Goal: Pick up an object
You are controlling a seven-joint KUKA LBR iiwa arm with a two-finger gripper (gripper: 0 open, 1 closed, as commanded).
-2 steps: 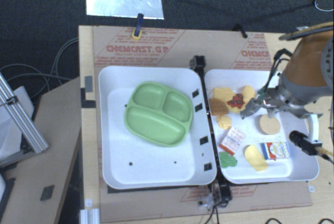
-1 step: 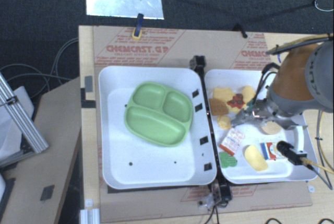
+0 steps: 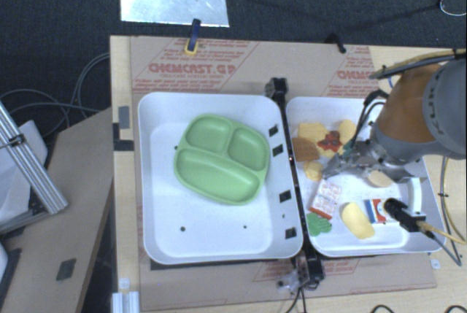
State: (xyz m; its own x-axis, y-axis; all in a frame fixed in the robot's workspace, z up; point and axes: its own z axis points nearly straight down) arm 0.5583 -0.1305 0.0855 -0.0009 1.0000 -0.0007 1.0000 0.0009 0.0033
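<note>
Green plastic fills the middle of the left bin [image 3: 157, 158]: a divided plate [image 3: 221, 157] with three compartments, lying flat and tilted a little against the bin's sides. The right bin [image 3: 419, 242] holds a scatter of small toy food and packets. Near its upper left lie a yellow piece [image 3: 311, 132], a brown piece [image 3: 304, 149] just below it, and a small red item [image 3: 333, 138] beside them. Lower down sit a white packet with red print [image 3: 327, 196], a green leafy piece [image 3: 318, 225] at the bin's lower left, a pale yellow lemon-shaped object [image 3: 357, 219], and a red, white and blue packet [image 3: 375, 211] touching it on the right. The grey arm [image 3: 419, 118] reaches in from the right, and its gripper [image 3: 343, 160] hangs low over the upper middle of the right bin, just beside the red item and the packet. Whether its fingers are spread or closed cannot be told, and nothing visibly sits between them.
</note>
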